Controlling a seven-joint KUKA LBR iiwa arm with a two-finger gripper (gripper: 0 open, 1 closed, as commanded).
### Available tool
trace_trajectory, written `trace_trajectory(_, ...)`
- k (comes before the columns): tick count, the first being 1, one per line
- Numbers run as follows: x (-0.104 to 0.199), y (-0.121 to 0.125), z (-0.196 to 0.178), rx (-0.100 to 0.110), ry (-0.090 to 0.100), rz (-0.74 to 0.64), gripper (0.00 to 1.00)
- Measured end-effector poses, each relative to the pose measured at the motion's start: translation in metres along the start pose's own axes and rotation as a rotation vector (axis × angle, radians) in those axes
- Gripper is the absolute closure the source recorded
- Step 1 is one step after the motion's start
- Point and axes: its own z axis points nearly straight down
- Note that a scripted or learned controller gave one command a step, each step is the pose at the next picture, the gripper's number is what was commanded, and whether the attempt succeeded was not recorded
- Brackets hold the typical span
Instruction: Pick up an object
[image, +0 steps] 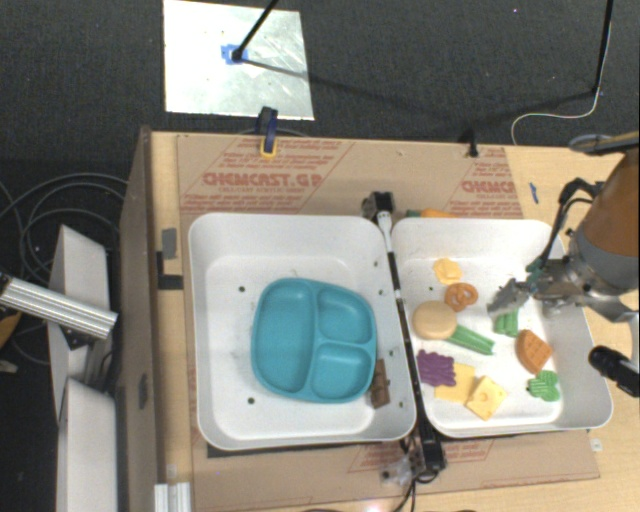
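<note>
The gripper (508, 298) hovers over small toy foods in the right bin (575, 400), just above a green piece (507, 323); its grip state cannot be told.

Blue divided plate (313, 340) in left bin (220, 250); toy foods and pincer (507, 297) over right bin (500, 235).

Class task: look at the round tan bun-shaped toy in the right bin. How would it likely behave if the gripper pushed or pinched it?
The tan bun looks domed and smooth, so two fingers may slip off its curved top. It seems to sit on a flat base, so it would probably slide, not roll. It touches the purple grapes and lies near the pretzel, so a push would likely nudge them.
</note>
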Motion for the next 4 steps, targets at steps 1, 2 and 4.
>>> trace_trajectory(1,-0.013,0.058,0.116,-0.010,-0.005,-0.001,0.00)
trace_trajectory(2,-0.015,0.060,0.098,-0.020,-0.010,-0.001,1.00)
trace_trajectory(4,-0.015,0.061,0.088,-0.021,-0.010,-0.002,1.00)
